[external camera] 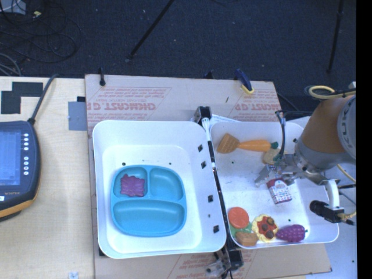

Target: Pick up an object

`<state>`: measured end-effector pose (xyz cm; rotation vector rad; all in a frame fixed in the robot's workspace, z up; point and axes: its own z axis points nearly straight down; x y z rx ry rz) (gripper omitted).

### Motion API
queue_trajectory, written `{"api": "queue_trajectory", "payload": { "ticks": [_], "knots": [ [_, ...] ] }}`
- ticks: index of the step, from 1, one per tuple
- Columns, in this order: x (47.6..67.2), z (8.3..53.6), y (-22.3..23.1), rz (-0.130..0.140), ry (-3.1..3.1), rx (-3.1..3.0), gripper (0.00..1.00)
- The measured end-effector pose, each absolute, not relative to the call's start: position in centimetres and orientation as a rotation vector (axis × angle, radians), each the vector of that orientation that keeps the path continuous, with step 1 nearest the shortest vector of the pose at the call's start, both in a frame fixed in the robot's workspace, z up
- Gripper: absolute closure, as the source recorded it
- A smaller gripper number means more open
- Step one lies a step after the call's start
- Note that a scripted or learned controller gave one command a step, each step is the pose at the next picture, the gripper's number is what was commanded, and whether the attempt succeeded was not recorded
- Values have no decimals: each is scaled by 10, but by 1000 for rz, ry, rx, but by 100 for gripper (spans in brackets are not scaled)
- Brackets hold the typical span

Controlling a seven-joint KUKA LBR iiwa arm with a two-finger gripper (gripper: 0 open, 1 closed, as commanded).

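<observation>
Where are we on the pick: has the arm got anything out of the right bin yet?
Nothing looks picked yet. The gripper sits low in the right bin, just above a small red and white packet that lies on the bin floor. I cannot tell whether it has a hold. The spatula, purple grapes and other toy foods lie untouched. Left to do: a secure grasp and a lift.

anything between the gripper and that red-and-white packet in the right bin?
Nothing visible. The gripper sits low in the right bin, right at the upper left end of the red-and-white packet. The orange-handled spatula lies behind it, and the toy foods lie along the near wall, both off that path.
</observation>
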<state>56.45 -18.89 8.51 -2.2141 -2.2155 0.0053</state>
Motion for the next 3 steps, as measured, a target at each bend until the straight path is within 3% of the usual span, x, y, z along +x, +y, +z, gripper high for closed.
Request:
{"api": "queue_trajectory", "payload": {
  "ticks": [1,2,3],
  "knots": [
    [564,93,-190,5,-2209,-2218,100],
    [646,85,-136,-1,-2225,-2213,100],
    [647,191,-64,-5,-2230,-2215,100]
  ]
}}
